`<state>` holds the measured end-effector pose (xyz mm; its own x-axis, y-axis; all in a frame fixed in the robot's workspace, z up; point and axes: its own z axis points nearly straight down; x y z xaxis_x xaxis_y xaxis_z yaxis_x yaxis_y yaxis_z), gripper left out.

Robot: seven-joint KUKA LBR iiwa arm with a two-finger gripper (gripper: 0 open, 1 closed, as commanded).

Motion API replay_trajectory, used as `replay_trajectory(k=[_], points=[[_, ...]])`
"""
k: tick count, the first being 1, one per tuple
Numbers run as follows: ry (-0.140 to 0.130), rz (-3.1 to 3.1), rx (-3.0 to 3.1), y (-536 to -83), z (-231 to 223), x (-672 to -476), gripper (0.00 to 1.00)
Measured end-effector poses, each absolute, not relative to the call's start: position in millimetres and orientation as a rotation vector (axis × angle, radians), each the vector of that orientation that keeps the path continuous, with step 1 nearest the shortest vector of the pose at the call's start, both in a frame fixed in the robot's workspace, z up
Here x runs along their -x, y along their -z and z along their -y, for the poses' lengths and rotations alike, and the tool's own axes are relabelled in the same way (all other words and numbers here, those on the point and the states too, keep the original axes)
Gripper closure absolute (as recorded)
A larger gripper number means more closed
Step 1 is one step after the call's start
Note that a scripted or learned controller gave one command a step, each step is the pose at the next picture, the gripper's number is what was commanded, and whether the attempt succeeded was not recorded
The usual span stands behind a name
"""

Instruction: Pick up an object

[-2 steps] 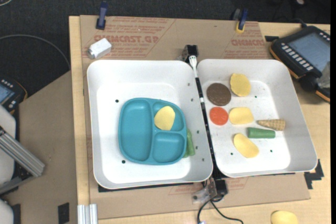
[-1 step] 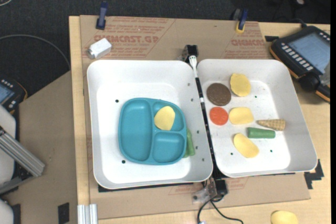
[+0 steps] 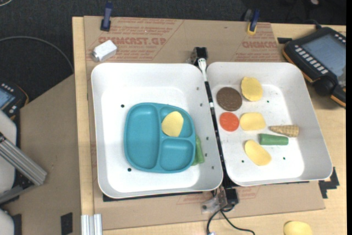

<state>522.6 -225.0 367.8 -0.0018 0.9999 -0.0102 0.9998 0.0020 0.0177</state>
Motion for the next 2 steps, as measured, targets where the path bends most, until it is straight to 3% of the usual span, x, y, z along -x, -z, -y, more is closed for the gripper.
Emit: replay_trajectory(k=[2], points=[[-0.013,-2.204,-2.197,-389,225,-524.2,1.0]])
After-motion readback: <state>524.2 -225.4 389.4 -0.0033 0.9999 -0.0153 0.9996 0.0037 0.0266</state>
